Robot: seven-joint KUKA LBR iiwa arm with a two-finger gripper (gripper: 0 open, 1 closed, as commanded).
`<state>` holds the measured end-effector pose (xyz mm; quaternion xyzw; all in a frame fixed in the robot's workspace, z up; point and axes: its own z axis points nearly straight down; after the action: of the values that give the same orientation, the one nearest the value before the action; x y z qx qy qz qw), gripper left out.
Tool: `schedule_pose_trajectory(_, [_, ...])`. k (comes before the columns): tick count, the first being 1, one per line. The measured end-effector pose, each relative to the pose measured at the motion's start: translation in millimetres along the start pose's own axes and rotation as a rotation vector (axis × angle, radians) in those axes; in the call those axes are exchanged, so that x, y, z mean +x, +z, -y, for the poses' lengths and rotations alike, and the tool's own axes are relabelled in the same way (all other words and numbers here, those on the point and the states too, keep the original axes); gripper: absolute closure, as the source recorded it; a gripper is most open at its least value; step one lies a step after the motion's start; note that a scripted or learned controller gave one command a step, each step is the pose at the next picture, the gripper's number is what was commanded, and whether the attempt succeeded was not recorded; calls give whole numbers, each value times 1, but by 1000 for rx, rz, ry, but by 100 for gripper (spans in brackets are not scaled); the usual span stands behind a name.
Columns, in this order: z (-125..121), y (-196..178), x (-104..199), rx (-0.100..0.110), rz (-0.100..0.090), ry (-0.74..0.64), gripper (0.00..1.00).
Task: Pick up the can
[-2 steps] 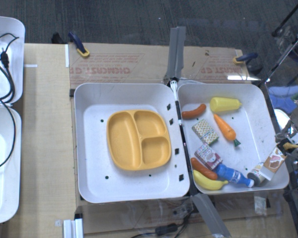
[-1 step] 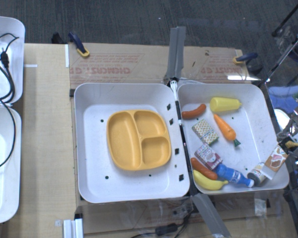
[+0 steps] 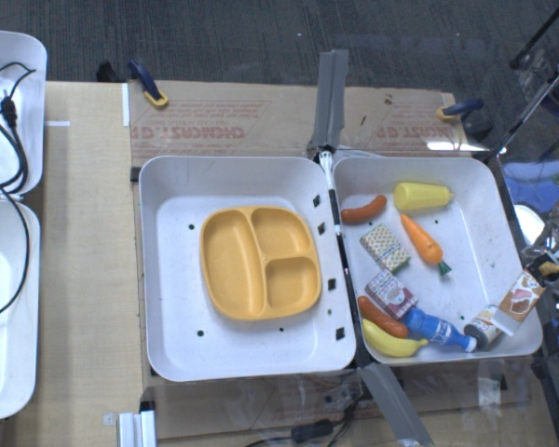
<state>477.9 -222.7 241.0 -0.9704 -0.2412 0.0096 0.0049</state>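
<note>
The can (image 3: 390,297), as best I could judge, was the small red-and-white thing lying on its side in the lower middle of the right bin (image 3: 475,170). Whether my hand was open or closed I could not tell.

The crowding worried me. A patterned box (image 3: 385,248) lay just above the can, a red sausage (image 3: 382,317) seemed to touch its lower edge, and a banana (image 3: 392,343) and blue bottle (image 3: 438,330) sat close below. Closing there, I could easily have caught the sausage as well, or instead. Lying flat, the can might also have rolled or squirted out of a shallow grip and slid towards the carrot (image 3: 422,240).
</note>
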Motion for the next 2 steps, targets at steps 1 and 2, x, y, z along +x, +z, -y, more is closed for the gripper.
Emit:
schedule_pose_trajectory(1, [1,27,0,-10,-11,-84,100])
schedule_pose_trajectory(2, [1,19,0,-8,-8,-84,100])
